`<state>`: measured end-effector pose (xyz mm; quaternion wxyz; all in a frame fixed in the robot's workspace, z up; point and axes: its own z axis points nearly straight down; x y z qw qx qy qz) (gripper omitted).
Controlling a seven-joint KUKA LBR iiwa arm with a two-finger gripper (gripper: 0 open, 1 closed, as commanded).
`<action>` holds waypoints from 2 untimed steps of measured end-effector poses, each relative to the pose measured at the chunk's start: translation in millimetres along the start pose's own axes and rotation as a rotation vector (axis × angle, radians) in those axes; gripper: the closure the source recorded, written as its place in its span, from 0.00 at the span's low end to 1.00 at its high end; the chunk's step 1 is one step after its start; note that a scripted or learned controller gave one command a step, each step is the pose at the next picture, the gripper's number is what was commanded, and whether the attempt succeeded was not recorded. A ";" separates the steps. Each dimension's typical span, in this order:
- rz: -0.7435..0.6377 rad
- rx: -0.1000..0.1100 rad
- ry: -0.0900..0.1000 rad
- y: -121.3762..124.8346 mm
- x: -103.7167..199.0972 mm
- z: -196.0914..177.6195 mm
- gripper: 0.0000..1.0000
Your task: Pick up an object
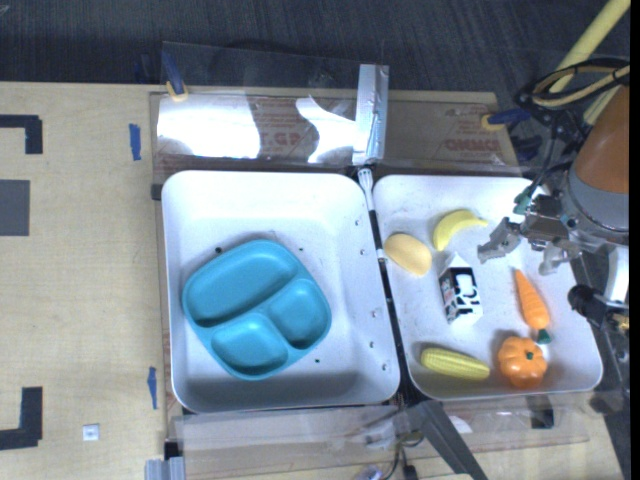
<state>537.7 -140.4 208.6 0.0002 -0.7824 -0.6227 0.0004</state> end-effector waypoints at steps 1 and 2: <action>-0.069 -0.001 0.001 -16.1 16.9 116.6 0.00; -0.067 -0.005 0.000 -14.2 15.7 106.3 1.00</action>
